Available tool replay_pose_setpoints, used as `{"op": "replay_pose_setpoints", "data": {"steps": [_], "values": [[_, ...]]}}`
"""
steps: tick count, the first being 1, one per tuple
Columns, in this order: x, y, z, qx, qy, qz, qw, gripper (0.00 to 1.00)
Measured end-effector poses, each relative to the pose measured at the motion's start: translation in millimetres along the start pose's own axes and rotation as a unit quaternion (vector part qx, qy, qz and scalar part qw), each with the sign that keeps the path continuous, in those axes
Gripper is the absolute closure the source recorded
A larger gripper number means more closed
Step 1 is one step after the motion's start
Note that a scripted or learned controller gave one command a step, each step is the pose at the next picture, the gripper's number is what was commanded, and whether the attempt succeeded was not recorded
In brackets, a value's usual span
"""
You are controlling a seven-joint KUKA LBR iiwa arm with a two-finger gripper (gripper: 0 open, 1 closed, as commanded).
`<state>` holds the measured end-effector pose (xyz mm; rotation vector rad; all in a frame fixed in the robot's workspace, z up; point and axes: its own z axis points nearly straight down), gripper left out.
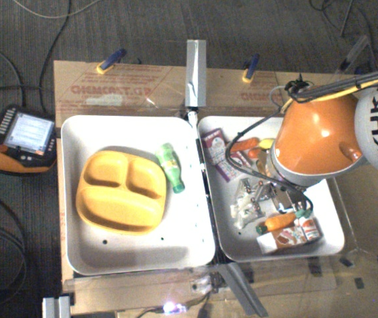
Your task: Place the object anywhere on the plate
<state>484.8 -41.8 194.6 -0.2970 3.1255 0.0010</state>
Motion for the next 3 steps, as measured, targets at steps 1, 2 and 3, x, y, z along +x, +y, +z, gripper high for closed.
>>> {"op": "replay_pose_setpoints", "data": {"steps": [1, 2, 3], "values": [[-29, 4, 8, 0.0, 0.001, -0.058, 0.9983, 1.0], [-30, 5, 0, -0.001, 0.0, -0.057, 0.9984, 1.0], [-18, 10, -84, -0.001, -0.001, -0.156, 0.9877, 1.0]]}}
